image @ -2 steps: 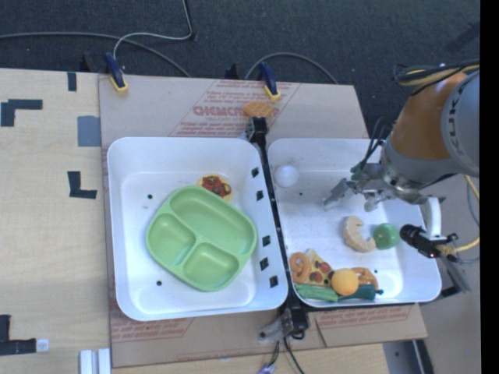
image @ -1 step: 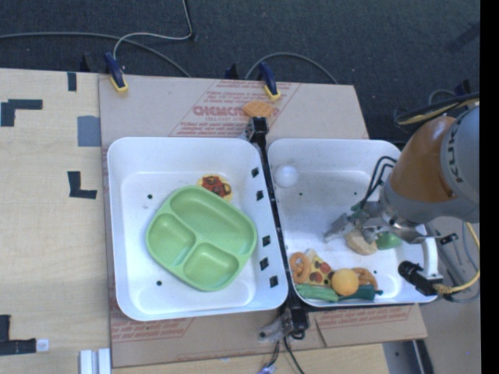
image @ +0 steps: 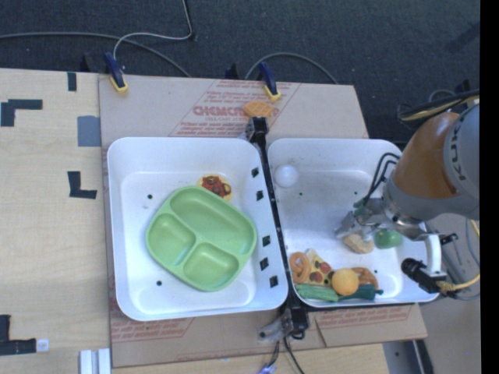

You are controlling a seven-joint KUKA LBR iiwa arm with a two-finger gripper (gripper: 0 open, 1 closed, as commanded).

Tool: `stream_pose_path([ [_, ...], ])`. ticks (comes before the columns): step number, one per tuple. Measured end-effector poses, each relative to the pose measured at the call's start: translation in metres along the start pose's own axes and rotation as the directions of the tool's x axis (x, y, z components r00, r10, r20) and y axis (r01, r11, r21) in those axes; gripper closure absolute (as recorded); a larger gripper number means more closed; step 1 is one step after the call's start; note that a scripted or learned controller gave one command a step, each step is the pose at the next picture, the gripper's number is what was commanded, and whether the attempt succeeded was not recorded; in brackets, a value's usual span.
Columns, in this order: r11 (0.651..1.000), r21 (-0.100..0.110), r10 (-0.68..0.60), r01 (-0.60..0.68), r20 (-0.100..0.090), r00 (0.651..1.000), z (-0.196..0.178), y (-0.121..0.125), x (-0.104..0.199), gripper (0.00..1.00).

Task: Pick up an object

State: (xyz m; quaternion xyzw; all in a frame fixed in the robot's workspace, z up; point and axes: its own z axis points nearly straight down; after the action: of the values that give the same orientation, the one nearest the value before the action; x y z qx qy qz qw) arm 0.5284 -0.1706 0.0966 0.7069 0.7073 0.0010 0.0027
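I've got a tan roll-shaped piece (image: 359, 244) lying on the floor of the right bin (image: 327, 148), and the gripper (image: 357, 226) sits right over it, its tips down at the piece's upper edge. I can't tell whether the pincer is apart or together from here. Just right of the tan piece I see a green object (image: 387, 238), touching or nearly so. Below it, along the near wall, lies a heap of toy food (image: 331, 276) with an orange ball (image: 345, 281). Up and left of it rests a white ball (image: 285, 176). Further left, the other bin (image: 125, 209) holds a green divided plate (image: 201, 237).
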Motion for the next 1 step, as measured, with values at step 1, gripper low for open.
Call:
stream_pose_path([
  [1,1.0,0.001,-0.002,0.002,-0.003,1.0,0.0106,0.043,0.0556,1.0],
])
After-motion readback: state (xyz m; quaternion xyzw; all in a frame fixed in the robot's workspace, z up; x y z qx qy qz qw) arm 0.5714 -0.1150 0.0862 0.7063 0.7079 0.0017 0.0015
